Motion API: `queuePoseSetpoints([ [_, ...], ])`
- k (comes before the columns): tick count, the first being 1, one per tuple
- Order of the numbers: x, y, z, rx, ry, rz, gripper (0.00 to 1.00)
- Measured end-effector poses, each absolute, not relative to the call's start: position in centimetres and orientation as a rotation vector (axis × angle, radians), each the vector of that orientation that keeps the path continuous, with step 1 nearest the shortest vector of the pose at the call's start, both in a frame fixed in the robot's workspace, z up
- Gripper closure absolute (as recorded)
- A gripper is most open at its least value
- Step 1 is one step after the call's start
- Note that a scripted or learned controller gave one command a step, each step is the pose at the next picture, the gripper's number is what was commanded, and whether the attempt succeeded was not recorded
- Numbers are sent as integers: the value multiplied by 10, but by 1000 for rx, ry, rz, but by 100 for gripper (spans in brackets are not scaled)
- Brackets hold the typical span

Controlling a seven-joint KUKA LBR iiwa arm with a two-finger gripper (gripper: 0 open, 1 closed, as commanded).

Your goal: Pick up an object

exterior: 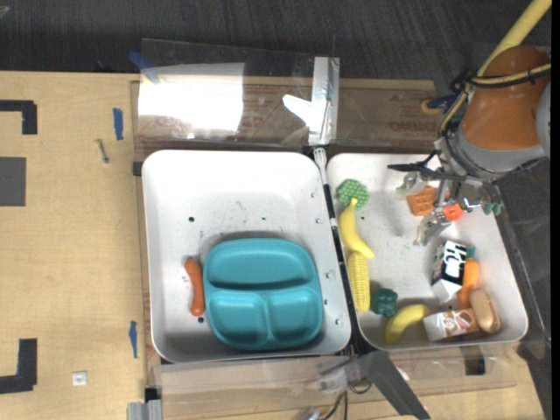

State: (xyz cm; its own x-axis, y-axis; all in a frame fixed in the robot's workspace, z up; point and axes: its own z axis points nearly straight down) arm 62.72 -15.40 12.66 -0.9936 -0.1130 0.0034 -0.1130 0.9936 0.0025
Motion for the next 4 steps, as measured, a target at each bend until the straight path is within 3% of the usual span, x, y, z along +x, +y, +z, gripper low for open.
queuePoseSetpoints([
  [1, 629, -178, 88, 221, -3142, 2, 0],
  [2, 631, -177, 101, 224, -3149, 6, 100],
  [3, 652, -148, 238, 207, -3159, 8, 100],
  [4, 669, -137, 308, 78, -3157, 3, 100],
])
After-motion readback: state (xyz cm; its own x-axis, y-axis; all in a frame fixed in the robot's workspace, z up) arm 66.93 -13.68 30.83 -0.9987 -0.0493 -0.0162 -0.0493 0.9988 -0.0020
